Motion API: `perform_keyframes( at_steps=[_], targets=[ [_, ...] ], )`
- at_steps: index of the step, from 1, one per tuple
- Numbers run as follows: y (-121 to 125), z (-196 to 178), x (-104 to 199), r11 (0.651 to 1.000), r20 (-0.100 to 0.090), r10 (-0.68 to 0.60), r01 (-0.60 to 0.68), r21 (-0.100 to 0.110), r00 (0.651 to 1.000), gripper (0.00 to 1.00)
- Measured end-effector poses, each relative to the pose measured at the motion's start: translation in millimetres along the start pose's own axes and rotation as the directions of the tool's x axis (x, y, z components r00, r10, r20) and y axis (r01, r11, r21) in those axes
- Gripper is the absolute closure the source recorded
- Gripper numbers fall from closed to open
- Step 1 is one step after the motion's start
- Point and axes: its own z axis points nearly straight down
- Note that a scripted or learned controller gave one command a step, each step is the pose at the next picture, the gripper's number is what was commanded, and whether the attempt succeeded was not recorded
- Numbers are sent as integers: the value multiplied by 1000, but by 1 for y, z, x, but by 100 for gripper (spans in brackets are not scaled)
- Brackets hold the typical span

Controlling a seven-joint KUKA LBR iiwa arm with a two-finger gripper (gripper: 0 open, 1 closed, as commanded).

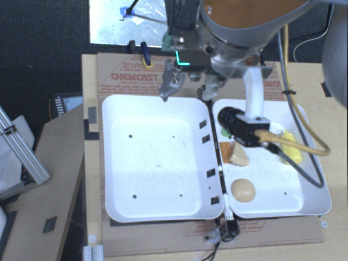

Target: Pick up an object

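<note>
Resting in the right bin (312, 200): tan ball (243, 190) (round, matte).

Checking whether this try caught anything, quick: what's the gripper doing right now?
Gripper: open, nothing between its fingers, raised over the far rim of the left bin.

Red print on the brown board under the bins

The board (130, 74) carries the red word "CHEMCAST" along its far edge, just beyond the left bin's (109, 145) far rim. More red lettering runs along that edge toward the right and along the board's near edge, too small or too hidden to read.
</note>
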Motion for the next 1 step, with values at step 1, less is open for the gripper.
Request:
perform_keyframes(
  at_steps=[1],
  targets=[
    [0,-11,0,1000,-2,-4,4,-2,1000,100]
  ],
)
